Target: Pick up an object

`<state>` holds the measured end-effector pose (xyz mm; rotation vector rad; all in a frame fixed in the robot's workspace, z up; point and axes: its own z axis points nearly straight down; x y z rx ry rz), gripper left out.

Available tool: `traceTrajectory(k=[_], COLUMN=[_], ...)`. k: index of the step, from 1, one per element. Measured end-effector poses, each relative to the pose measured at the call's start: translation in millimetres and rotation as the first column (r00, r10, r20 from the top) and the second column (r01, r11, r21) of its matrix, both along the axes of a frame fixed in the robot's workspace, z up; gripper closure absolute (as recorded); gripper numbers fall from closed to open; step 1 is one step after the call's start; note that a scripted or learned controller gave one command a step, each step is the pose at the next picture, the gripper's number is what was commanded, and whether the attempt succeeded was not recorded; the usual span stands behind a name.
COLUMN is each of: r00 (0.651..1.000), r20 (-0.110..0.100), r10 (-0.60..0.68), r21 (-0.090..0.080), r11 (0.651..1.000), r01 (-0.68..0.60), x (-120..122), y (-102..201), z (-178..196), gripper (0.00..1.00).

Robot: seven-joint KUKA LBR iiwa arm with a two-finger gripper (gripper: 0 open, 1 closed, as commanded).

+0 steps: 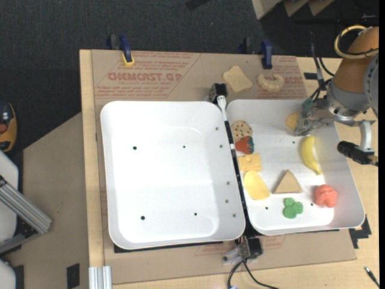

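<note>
The gripper is hovering by the right bin's far edge above a small yellow piece, its grip state unclear.

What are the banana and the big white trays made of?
The banana looks like toy plastic: even yellow, smooth, slightly shiny. Foam can't be ruled out. The left bin and right bin look like thin moulded plastic, with glossy white surfaces and rounded, formed corners.
</note>
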<state>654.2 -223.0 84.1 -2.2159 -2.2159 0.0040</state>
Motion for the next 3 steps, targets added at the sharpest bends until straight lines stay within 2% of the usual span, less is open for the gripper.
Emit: traceTrajectory(k=[1, 2, 3], r00=[1.000, 1.000, 1.000], r20=[0.024, 0.014, 0.004], r10=[0.007, -0.003, -0.002], r21=[-0.006, -0.009, -0.004], r11=[1.000, 1.000, 1.000], r01=[-0.007, 0.003, 0.002], x=[16.5, 12.5, -22.6], y=[52.0, -4.3, -1.1], z=[124.6, 143.8, 138.6], gripper=[1.00, 1.00, 1.00])
